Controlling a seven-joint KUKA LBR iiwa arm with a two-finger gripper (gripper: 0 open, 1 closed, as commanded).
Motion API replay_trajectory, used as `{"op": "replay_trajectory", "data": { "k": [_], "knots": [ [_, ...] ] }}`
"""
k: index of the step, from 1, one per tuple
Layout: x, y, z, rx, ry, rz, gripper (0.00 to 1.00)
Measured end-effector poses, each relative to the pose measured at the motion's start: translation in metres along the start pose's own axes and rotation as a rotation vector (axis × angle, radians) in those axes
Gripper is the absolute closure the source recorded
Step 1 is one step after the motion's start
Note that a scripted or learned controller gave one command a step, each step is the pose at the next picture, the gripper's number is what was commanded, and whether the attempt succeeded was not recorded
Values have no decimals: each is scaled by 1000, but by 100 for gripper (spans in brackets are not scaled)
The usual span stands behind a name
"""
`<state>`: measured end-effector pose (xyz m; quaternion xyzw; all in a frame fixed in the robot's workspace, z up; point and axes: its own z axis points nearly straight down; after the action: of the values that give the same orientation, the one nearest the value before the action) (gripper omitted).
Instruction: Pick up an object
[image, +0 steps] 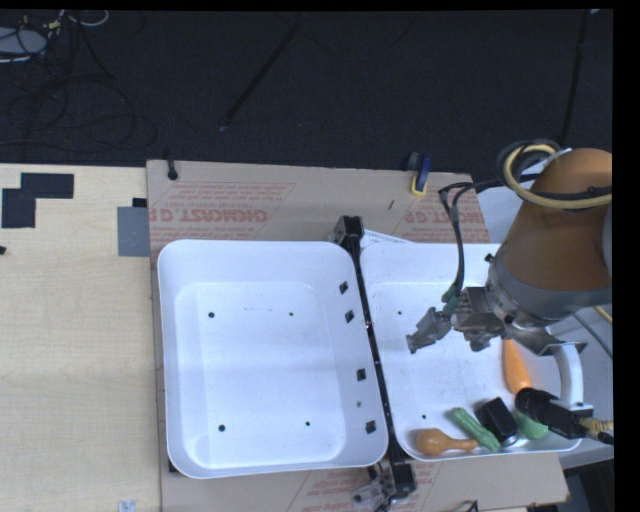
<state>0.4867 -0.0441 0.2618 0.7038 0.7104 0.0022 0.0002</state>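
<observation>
Objects cluster in your right bin's (420, 275) near corner: an orange carrot-shaped piece (514, 368), green item (473, 427), black item (497, 420), tan spoon-like thing (443, 441). Your tool (428, 331) hangs over bare floor, carrying nothing; its spread you cannot tell. You're in the approach; next, shift toward that cluster. The arm hides part of the pile.

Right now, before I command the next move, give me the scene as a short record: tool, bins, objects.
tool: over the right bin, nothing seen between its tips
right bin: objects clustered at its lower right corner
objects: orange carrot-like piece, green piece, black piece, tan spoon-shaped piece
left bin: bare white floor
arm: reaches in from the right
</observation>
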Motion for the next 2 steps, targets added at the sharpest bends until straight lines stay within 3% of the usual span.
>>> {"op": "replay_trajectory", "data": {
  "k": [1,2],
  "knots": [
    [67,53,79,9,-1,3,0],
    [212,42,120,12,2,-5,0]
  ]
}}
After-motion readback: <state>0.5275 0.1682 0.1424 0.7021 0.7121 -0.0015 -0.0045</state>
